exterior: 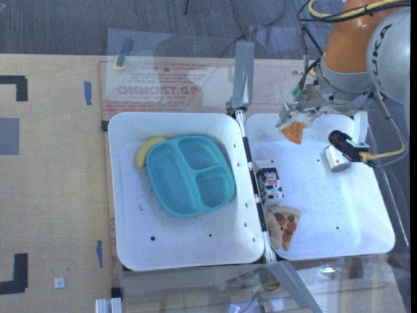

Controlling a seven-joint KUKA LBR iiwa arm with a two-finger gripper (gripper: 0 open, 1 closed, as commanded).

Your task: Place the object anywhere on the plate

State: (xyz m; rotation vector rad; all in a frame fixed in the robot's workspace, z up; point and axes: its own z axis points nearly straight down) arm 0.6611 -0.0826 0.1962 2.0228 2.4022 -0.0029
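Note:
A teal divided plate (190, 175) lies in the left bin (124, 233). My gripper (293, 120) hangs over the far left corner of the right bin (365, 240). A small orange wedge-shaped object (294, 133) sticks out from between its fingertips, and the gripper is shut on it. The wedge is well to the right of the plate, across the divider between the bins.
A yellow banana (144, 150) lies against the plate's far left rim. In the right bin, a small black-and-white box (270, 183) and a pizza slice (284, 225) lie near the left wall. A black and silver cylinder (341, 151) on the arm hangs over the bin's right part.

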